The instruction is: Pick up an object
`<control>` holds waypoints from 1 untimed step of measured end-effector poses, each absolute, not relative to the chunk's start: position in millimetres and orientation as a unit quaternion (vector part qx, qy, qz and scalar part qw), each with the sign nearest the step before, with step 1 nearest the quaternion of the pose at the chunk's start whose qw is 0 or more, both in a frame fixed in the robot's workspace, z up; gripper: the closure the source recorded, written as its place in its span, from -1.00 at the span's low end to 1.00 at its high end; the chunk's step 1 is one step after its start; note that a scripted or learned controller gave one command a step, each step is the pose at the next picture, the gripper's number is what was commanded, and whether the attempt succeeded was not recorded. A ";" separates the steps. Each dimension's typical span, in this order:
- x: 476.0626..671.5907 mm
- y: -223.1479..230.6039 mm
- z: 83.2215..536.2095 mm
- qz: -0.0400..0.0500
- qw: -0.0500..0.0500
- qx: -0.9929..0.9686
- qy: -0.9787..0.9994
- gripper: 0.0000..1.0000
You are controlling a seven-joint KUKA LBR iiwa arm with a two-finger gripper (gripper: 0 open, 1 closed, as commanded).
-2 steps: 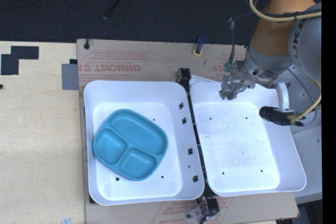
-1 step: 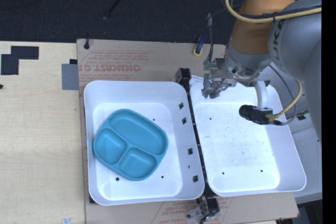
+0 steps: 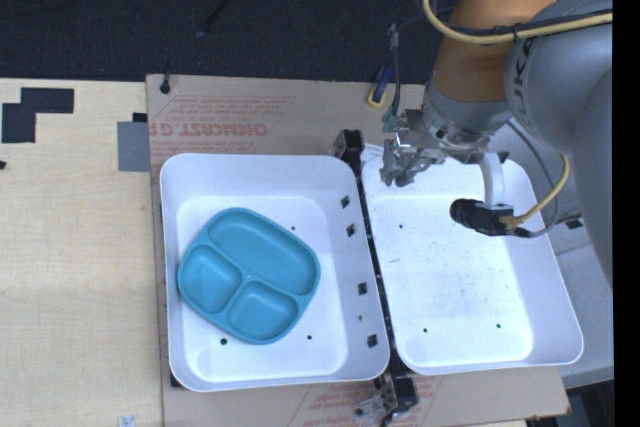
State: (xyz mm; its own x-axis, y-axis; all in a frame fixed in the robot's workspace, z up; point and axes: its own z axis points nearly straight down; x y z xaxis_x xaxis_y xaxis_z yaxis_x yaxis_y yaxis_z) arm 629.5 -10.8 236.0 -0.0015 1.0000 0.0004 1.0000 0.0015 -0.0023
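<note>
In the left white bin we see a blue plastic plate with three dips in it. It lies flat on the bin floor. Nothing touches it.

To the right of the blue plate, past a row of small black clips, sits the other white bin. The two bins lie side by side.

Up and to the right of the blue plate hangs the small metal gripper. It is over the far left corner of the right bin, well apart from the plate. We cannot tell if the gripper is open or closed, because it looks small and dark and the wrist is in the way. We see nothing held in it.

The big grey arm comes in from the right of the plate. It has a round orange band and a yellow cable looping by it. The arm is cut off at the edge, so we do not see all of it. It also hides the far right corner of the right bin.

A small black part hangs off the arm, over the right bin. We cannot tell what it is.

Under both bins lies a brown cardboard sheet with red letters, and left of the plate is the pale wooden bench.
</note>
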 end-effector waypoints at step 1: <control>634.6 -12.3 236.6 0.000 0.001 -0.706 -0.708 1.00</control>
